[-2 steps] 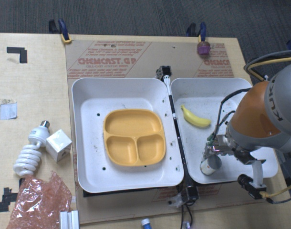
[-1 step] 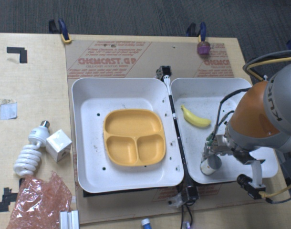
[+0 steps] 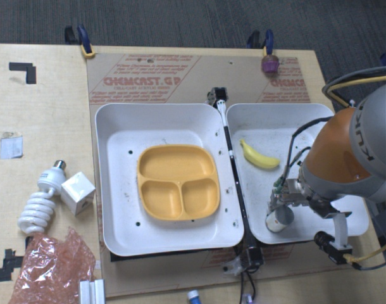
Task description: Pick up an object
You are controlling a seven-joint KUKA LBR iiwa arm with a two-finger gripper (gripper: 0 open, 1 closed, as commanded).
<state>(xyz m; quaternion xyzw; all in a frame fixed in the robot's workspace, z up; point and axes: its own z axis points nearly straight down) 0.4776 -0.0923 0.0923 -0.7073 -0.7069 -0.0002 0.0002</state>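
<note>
I saw the gripper [image 3: 278, 215] low in the right bin [image 3: 307, 116], just over a small white cup [image 3: 276, 221]; couldn't tell its grip state. Banana [image 3: 259, 156] lay nearby; yellow tray [image 3: 178, 182] in left bin [image 3: 117, 170].

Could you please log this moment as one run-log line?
arm: over right bin | gripper: above white cup | banana: untouched | left bin: yellow tray

banana [image 3: 260, 158]: yellow, curved, lying flat in right bin [image 3: 278, 116], upper-left area. small white cylinder [image 3: 278, 220] near front edge.
</note>
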